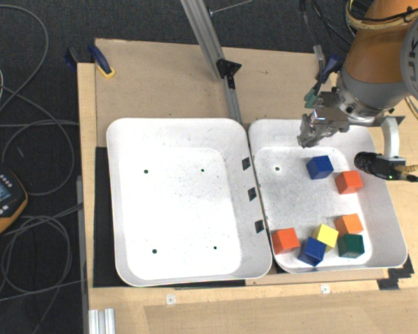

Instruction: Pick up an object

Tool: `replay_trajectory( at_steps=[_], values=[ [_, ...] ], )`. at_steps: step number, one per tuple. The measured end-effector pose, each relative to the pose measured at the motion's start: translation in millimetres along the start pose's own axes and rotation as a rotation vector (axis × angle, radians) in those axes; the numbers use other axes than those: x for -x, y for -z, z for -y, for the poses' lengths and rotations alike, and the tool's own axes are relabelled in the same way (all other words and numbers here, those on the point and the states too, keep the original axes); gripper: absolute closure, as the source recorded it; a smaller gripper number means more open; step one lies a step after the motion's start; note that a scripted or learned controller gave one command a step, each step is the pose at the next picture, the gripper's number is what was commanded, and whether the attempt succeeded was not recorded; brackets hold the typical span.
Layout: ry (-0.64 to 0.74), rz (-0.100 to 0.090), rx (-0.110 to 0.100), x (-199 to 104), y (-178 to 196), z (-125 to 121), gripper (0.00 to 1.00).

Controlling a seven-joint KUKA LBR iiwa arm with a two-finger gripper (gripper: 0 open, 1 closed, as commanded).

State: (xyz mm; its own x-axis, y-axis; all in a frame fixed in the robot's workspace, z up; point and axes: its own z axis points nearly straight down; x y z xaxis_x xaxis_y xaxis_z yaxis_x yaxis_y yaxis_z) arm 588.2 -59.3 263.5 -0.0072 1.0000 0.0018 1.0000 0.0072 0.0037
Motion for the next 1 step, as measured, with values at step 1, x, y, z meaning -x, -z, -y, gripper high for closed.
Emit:
replay_trajectory(
  at_steps=[1],
  values=[
    [-0.001, 0.0, 0.0, -47.6, 3.5, -24.8, 1.0]
  ],
)
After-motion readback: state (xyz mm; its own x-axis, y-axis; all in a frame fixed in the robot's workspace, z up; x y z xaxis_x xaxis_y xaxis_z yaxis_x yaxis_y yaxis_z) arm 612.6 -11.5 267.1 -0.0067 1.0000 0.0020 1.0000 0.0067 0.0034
